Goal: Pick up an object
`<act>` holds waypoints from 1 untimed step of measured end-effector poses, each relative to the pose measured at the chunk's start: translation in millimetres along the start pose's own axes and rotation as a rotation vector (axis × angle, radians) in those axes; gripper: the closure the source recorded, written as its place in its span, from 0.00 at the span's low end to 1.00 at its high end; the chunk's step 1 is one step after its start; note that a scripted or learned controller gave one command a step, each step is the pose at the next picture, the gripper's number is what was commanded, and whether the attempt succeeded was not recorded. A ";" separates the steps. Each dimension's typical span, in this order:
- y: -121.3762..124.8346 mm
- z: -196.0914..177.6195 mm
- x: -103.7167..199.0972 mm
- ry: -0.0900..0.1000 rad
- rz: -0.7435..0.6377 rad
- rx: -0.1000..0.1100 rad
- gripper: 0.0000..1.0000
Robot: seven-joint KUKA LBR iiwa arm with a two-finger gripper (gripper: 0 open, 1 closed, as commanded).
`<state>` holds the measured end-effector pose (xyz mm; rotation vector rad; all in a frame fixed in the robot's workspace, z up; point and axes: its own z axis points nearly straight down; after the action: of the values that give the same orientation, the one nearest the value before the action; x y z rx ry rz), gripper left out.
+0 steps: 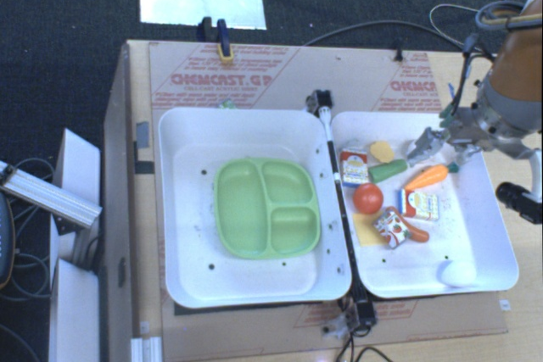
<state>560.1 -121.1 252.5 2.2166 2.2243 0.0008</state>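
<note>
The right bin [496, 220] holds several toy foods: a red tomato [367, 198], an orange carrot [426, 177], a green cucumber [388, 170], a red and white carton [354, 166], a yellow piece [382, 151], a small juice box [420, 204], another small carton [389, 225] and a white lump [458, 273]. My gripper [444, 151] hangs over the bin's far right part, just above the carrot's upper end. Its fingers are spread open, with nothing between them.
The left bin [182, 182] holds a green divided plate [267, 208]. A black divider rail [335, 182] runs between the bins. Cables loop over the bench behind the right bin. A black part [519, 201] sticks in at the right edge.
</note>
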 end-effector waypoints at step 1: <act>45.7 147.5 2.0 0.001 0.000 0.005 0.00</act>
<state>606.1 -119.0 105.0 2.2193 2.2276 -0.0029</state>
